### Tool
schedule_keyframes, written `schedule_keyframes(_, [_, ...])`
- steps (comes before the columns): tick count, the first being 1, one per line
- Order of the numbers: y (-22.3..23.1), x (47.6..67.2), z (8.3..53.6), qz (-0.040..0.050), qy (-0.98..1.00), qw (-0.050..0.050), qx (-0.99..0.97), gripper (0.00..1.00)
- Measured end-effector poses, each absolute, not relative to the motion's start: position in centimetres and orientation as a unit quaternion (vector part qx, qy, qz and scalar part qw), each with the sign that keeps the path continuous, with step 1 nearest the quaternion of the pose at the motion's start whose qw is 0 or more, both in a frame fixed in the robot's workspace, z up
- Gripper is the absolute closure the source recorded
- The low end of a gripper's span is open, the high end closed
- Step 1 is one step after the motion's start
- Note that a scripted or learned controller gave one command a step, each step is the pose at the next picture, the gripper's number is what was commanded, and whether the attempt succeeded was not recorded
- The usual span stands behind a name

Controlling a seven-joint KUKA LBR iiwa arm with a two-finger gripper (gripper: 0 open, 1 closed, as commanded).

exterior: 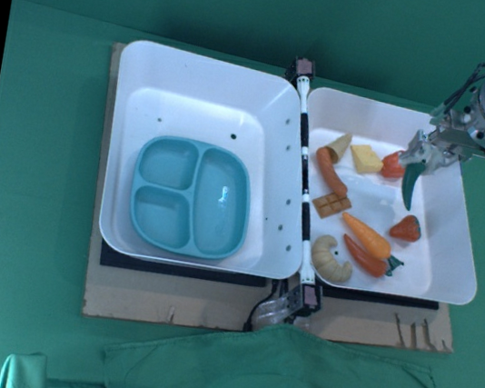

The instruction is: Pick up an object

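The right bin (451, 269) holds several toy foods: a yellow cheese wedge (366, 159), a cone (338, 144), a sausage (330, 170), a brown waffle square (331, 203), a carrot (366, 232), a red chili (367, 257), a croissant (331, 260) and a strawberry (406, 228). A red round piece (393, 165) lies at the back of the bin. My gripper (409, 178) hangs over the bin's back right part, right beside that red piece and above the strawberry. I see nothing clearly held.
The left bin (143, 71) carries a light blue divided plate (191, 197). A hinged black bar (302, 166) runs between the two bins. Green cloth (285, 380) bunches up in front of the bench.
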State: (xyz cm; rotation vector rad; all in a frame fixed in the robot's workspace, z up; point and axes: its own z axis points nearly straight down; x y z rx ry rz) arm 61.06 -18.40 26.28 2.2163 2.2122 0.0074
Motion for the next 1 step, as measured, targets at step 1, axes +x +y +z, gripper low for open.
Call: schedule_keyframes(1, [-18.59, 61.21, 33.08, 0.0028, 0.706, 0.006, 0.708, 1.00])
